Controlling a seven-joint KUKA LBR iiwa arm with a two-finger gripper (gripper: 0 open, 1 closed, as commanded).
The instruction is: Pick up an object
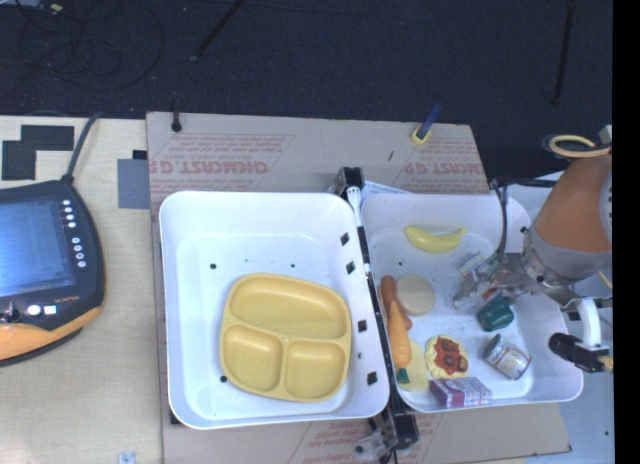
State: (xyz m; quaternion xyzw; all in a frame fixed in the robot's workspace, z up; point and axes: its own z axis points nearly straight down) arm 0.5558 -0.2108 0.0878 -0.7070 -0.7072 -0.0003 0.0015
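The right bin point(520, 392) holds several small items. A yellow banana point(435, 239) lies at the back, with a round beige disc point(416, 294) and an orange carrot point(397, 332) along the left wall. Toward the front sit a yellow piece with red spots point(446, 356), a silver can point(507, 359) and a purple box point(460, 391). My gripper point(478, 280) is low in this bin, right of the disc. A dark green object point(495, 314) lies just below and right of it, close to the gripper. I see nothing held.
The left bin point(190, 252) holds a yellow divided plate point(287, 335). A black divider point(358, 272) separates the bins. A teach pendant point(40, 262) lies on the bench at far left. The arm's orange band point(575, 202) hangs over the right bin's right edge.
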